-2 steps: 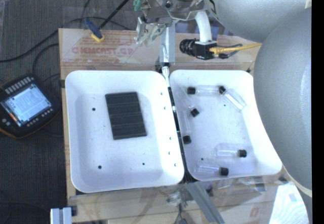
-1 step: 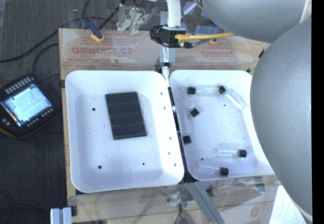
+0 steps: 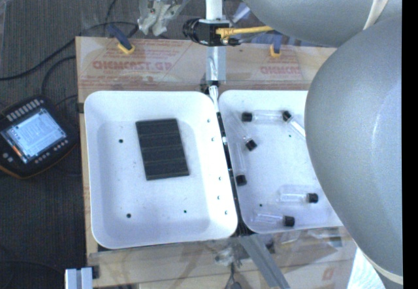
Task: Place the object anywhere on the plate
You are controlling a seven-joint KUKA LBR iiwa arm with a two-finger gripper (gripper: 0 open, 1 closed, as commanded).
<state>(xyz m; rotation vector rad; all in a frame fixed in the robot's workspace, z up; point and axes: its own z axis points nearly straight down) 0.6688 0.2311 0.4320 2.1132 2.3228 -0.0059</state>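
End effector [image 3: 155, 14] hangs past the bench's [image 3: 150, 65] far edge, small and blurred; whether it is spread or closed, I cannot tell. Toward 3 o'clock the grey arm [image 3: 356, 118] hides part of the right bin [image 3: 230, 106]. Clear black-capped vials [image 3: 264, 116] lie scattered in that bin, at about 5 o'clock from the end effector, well apart from it. At 6 o'clock, the dark ribbed plate [image 3: 162, 148] lies in the left bin [image 3: 104, 216]. A teach pendant [image 3: 32, 137] sits at 9 o'clock off the bench.

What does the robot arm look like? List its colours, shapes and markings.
The smooth silver-grey robot arm is built of bulky rounded casings. A pale band runs between two casings at the top right, and part of dark lettering shows near the top edge.
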